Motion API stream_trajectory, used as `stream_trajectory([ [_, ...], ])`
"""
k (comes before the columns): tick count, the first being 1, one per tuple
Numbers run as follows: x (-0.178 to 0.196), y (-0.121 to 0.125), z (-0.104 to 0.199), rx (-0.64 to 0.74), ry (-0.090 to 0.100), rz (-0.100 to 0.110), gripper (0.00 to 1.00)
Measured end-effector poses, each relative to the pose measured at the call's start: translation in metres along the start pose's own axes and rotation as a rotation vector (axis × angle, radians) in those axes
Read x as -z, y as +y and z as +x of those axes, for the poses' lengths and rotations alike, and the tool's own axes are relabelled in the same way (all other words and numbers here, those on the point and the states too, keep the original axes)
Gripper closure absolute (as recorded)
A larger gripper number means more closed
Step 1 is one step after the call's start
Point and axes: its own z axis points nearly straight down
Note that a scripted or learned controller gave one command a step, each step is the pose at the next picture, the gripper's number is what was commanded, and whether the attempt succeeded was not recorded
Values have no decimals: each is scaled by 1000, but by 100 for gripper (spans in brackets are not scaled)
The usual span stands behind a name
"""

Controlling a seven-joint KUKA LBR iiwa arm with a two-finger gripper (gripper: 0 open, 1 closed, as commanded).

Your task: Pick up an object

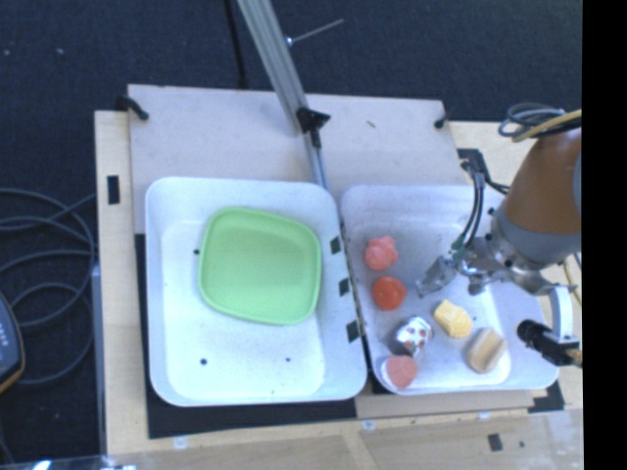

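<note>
Nothing is lifted yet. The hand (443, 274) hangs low in the right bin (411, 204), whether spread or closed cannot be told. The yellow block (452, 318) lies at its 6 o'clock, the red ball (388, 292) at 9 o'clock.

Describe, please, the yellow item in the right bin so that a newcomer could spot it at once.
Start at the right bin, the one without the green plate. Near its middle, just below the gripper, lies a small yellow block. It is the bin's one yellow piece: red and pink lumps lie to its left, a tan piece lower right.
</note>
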Motion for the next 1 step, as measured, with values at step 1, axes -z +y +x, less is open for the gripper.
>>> stream_trajectory([
  [1, -55, 6, 7, 0, 0, 0, 0],
])
